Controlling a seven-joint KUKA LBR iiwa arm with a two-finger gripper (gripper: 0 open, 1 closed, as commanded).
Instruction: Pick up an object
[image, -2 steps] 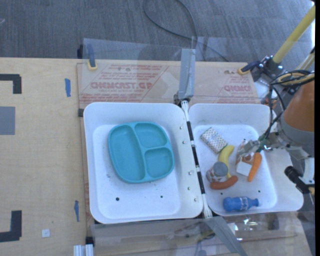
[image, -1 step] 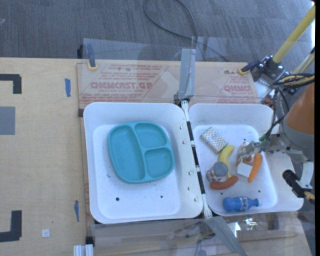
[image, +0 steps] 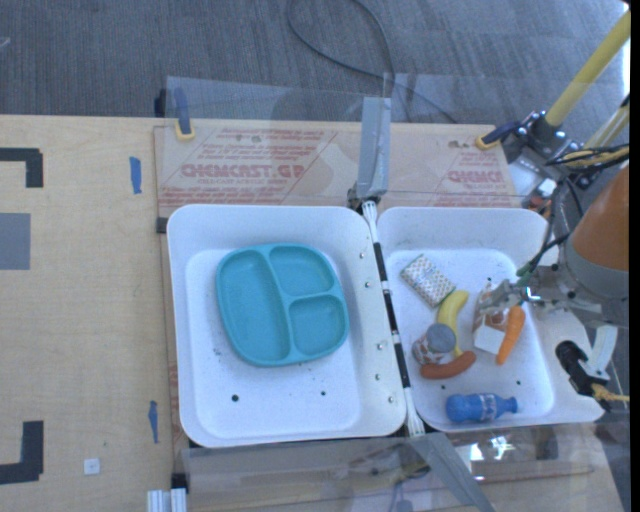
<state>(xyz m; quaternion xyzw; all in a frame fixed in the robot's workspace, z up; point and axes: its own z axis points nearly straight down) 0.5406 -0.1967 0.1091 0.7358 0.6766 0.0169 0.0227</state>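
Observation:
The right bin (image: 530, 225) holds several small things. A speckled grey block (image: 428, 278) lies toward the back, with a yellow banana (image: 453, 307) just in front of it. A small grey can (image: 436, 343) stands against a brown sausage (image: 448, 366). A blue bottle (image: 480, 406) lies on its side near the front wall. An orange carrot (image: 510, 334) rests beside a white block (image: 489, 338). My gripper (image: 499, 298) is low in this bin, right behind the carrot and the white block. Nothing visibly sits in it.
The left bin (image: 190, 330) carries a teal divided plate (image: 282, 303). A ridge with screws (image: 385, 310) separates the two bins. The arm's grey body and orange band (image: 608, 232) overhang the right bin's right wall, with cables and a yellow pole (image: 585, 75) behind.

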